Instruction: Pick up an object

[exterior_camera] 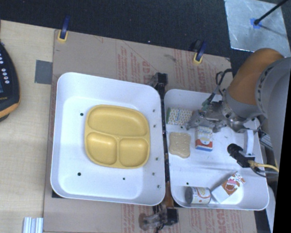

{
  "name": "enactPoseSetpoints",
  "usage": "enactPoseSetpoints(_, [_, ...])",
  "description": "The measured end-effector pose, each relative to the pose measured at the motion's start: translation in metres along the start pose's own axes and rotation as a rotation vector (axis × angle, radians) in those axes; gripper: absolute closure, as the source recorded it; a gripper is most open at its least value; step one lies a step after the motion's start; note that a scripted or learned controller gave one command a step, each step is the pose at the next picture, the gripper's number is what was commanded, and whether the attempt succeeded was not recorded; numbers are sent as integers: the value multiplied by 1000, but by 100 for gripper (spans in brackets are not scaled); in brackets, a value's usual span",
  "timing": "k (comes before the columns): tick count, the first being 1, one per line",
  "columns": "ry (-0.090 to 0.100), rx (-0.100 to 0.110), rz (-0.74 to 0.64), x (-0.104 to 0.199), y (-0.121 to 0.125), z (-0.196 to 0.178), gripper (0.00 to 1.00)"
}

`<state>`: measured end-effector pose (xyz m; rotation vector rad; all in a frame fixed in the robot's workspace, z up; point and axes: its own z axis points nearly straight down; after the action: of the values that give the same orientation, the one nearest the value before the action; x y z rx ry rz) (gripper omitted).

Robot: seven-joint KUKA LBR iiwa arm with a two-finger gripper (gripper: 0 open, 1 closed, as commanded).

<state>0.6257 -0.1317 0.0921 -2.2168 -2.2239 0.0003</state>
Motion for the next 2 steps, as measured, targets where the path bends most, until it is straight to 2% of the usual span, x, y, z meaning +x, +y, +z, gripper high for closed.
enactPoseSetpoints(1, [0,28,-1,20,25,2,0])
enactPoseSetpoints(2, [-2,3,-1,14,-19,1,0])
